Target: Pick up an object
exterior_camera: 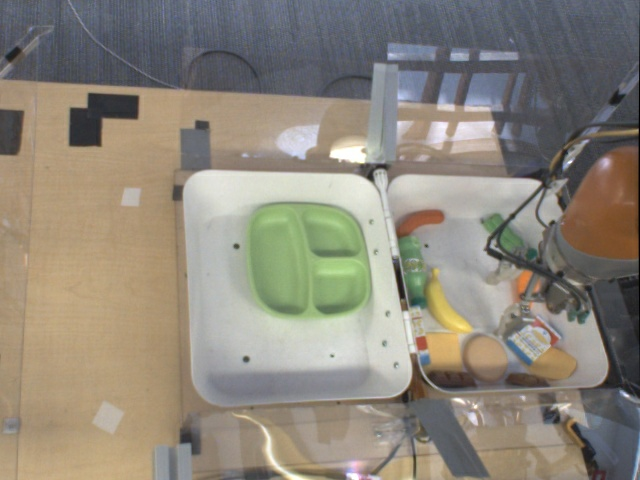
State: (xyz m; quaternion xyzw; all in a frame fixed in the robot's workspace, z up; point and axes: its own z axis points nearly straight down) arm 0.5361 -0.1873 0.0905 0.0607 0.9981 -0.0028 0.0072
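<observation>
i reach in from the right, my orange band (606, 206) bulging over the right bin's (470, 200) far right corner. my claw (535, 303) hangs low over the right side of that bin, amid cables and small parts, and i cannot tell how it stands, wide or narrow; nothing shows clearly between its tips.

just below it, toward the near right corner, lies a small packet (530, 342) in white, blue and red, and beside that something yellow-orange (557, 365) against the near wall. an orange bit (523, 285) sits right by my claw, partly hidden. left of these a banana (444, 304) lies lengthwise in the middle of the bin, with a green thing (415, 282) against the left wall and a red sausage (420, 221) at the far left. a green piece (502, 233) lies at the far right, near my cables. a tan round thing (486, 356) rests against the near wall.

the left bin (220, 368) holds a green divided plate (307, 259), lying flat near its middle, well apart from me.
</observation>
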